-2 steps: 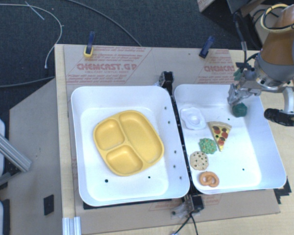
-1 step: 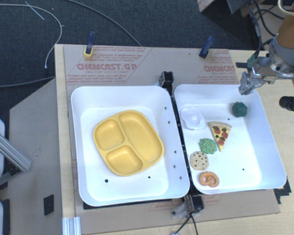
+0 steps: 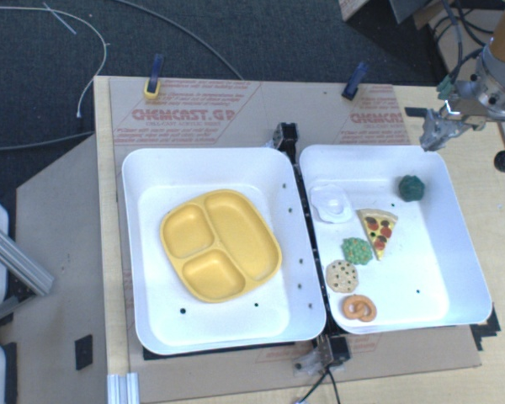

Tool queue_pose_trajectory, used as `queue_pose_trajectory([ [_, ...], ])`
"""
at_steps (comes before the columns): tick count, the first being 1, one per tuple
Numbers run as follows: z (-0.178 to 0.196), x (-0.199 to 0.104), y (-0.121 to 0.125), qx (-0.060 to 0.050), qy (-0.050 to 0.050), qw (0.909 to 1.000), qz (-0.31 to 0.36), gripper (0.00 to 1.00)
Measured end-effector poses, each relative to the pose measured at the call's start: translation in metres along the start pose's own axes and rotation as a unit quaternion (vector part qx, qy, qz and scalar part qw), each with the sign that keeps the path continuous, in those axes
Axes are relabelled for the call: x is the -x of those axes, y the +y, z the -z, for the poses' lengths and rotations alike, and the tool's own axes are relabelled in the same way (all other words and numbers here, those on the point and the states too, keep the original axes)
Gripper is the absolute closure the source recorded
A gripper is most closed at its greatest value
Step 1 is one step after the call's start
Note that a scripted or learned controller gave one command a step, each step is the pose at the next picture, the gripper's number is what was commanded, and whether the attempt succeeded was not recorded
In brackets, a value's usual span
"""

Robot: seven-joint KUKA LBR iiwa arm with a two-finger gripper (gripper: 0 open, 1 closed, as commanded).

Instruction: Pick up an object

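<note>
From my seat the gripper (image 3: pixel 435 133) hangs at about two o'clock in the camera view, just past the far rim of the right bin (image 3: pixel 463 251), above the cardboard. I cannot tell whether it is released or clenched; at this slant the tip is a small grey blur, and I see nothing carried under it.

The things I could pick all lie in the right bin. Nearest the tool is a dark green lump (image 3: pixel 411 188), at about one o'clock within that bin, standing well apart from the rest. Toward the bin's nine o'clock side there is a clear plastic cup (image 3: pixel 329 202), a toy pizza slice (image 3: pixel 379 229), a green broccoli piece (image 3: pixel 356 250), a cookie (image 3: pixel 342 275) and a pretzel (image 3: pixel 359 309) at seven o'clock. The broccoli piece and pizza slice sit just beside each other, possibly touching. The left bin (image 3: pixel 143 225) holds a yellow divided plate (image 3: pixel 220 244).

My judgement: go for the green lump. It is closest, chunky, and has bare floor around it, so a straight descent risks no neighbours. I would centre over it first, clear the rim, then come down vertically. The flat cookie and pizza slice look hard to pinch off the floor, so I would leave them.
</note>
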State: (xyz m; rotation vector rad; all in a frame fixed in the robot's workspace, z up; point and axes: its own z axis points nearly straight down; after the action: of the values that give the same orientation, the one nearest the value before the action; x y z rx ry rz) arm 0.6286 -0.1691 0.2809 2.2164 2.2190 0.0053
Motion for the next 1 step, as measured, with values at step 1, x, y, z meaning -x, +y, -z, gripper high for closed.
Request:
queue_pose_trajectory([
  [1, 0.0036, -0.054, -0.0134, -0.004, 0.002, 1.0, 0.002, 1.0],
])
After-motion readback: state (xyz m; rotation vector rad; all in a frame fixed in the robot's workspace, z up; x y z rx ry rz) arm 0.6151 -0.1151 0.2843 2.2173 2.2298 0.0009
